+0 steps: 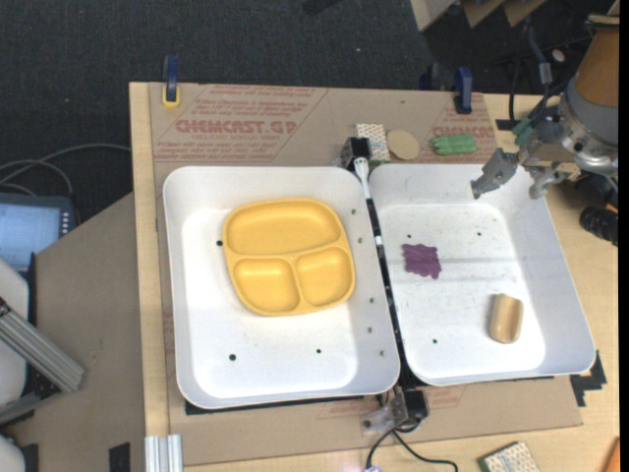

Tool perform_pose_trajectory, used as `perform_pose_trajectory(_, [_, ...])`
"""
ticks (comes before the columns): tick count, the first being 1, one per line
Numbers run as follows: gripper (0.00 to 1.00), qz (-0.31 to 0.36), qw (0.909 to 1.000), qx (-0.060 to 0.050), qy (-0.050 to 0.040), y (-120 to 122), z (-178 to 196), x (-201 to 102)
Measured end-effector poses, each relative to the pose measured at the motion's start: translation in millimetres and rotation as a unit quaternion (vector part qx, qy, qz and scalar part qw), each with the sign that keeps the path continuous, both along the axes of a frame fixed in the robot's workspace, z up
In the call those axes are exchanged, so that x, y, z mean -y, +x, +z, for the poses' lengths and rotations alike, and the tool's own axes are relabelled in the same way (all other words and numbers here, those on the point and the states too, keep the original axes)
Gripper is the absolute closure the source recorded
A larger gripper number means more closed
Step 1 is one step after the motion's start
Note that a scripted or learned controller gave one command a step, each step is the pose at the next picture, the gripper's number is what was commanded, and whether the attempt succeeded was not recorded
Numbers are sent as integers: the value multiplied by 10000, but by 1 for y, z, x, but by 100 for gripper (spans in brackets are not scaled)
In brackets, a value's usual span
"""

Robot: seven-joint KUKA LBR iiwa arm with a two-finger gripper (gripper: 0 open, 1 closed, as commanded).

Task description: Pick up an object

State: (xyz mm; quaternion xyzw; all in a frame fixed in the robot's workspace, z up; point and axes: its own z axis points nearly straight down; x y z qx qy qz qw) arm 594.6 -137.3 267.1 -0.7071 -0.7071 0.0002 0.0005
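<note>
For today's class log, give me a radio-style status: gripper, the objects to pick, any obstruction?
Gripper open, holding nothing, over right bin's far edge. Purple piece and tan cylinder lie loose in that bin. Yellow tray in left bin. Nothing in the way.

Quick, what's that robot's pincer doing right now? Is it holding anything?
Pincer: open, holding nothing, over the back right corner of the right bin.

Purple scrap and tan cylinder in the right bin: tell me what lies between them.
Camera view: bare white bin floor separates the purple scrap from the tan cylinder, nothing else.
</note>
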Motion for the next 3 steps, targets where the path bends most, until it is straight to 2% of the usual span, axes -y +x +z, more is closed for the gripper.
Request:
perform_pose_trajectory(1, [0,13,10000,-30,12,-12,-52,-34])
perform_pose_trajectory(2, [0,-15,10000,-21,9,-93,-185,-29])
perform_pose_trajectory(3, [0,15,10000,31,-5,-41,-182,-45])
